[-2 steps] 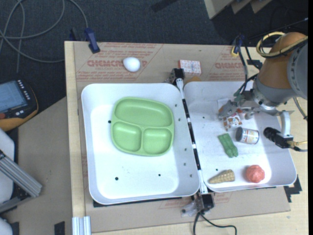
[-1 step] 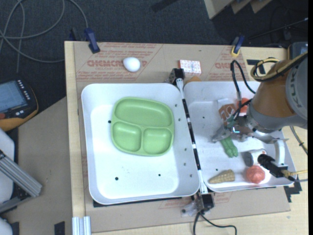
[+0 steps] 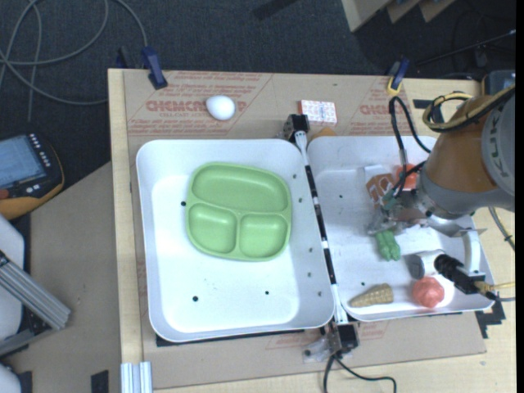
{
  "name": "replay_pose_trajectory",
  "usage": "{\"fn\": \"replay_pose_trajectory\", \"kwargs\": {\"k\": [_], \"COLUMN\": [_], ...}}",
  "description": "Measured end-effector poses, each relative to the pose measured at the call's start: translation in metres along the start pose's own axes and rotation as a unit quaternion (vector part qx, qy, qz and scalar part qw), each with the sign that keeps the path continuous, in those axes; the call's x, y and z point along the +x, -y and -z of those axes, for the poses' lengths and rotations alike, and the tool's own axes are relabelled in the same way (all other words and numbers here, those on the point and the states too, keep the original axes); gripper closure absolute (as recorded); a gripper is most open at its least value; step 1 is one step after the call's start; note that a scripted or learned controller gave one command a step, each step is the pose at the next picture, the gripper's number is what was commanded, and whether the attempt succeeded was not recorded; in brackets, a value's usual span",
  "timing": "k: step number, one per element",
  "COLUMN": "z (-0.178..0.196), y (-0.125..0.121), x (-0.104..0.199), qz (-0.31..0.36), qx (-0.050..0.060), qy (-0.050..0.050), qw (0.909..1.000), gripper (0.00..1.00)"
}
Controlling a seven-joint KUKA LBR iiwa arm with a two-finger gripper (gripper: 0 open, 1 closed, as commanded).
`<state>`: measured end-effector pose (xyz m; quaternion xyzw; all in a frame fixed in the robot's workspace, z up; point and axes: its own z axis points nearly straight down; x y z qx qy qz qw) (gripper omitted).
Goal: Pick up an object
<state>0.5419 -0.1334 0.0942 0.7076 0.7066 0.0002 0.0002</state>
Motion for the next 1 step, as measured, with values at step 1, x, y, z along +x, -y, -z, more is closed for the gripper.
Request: {"fn": "replay_pose_trajectory", "kwargs": {"k": [1], "z": [0.0914], "y": [-0.0288], "x": [0.0947], "qz": [0.002], "qx": [-0.001], "qy": [-0.001], "qw": [1.0], "gripper": [1.0]}}
